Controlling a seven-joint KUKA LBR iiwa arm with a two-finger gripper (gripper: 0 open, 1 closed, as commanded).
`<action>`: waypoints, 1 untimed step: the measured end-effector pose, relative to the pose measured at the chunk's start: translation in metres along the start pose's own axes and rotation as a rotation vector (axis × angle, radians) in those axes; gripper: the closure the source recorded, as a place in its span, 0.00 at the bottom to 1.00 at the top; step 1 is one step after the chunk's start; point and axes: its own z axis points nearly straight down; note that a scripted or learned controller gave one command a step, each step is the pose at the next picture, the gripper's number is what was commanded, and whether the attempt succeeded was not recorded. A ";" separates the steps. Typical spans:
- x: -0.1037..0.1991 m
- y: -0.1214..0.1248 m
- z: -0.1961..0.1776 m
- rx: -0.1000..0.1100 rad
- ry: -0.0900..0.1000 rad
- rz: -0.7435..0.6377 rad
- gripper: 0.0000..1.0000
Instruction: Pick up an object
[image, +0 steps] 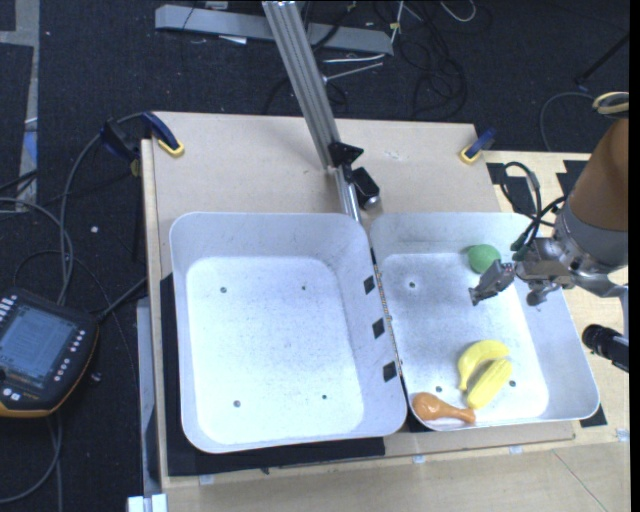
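From the camera view we see the gripper (497, 281) above the right bin (560, 330) — we cannot tell its jaw state — just beside a green object (482, 256); bananas (484, 372) and an orange object (441, 408) lie nearer.

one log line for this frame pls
claw over right bin, nothing seen between fingers | green object beside claw | yellow banana and orange object near front | pick not done
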 end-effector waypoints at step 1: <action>-0.008 0.004 0.049 0.004 0.001 0.001 0.00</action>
